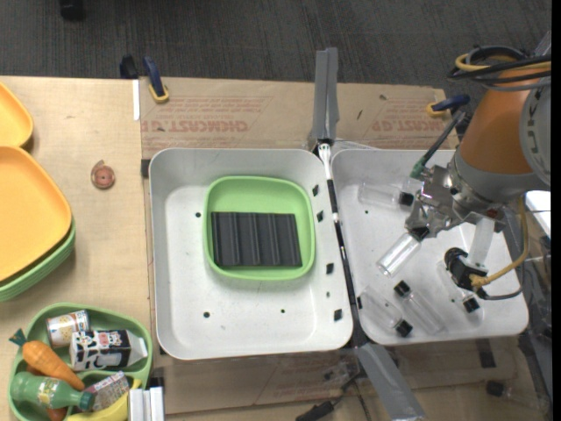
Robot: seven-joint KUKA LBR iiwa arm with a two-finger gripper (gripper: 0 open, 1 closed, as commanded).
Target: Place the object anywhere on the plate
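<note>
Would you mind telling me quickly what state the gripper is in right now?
Gripper: over the right bin, close to a clear tube; whether it is open, closed or holding anything cannot be told.

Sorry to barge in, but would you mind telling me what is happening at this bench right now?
The arm is reaching in from the right, with its gripper low over the right bin, among several clear vials with black caps. One vial lies tilted just below the gripper; whether it is gripped is unclear. In the left bin the green plate carries a dark ribbed block.
</note>
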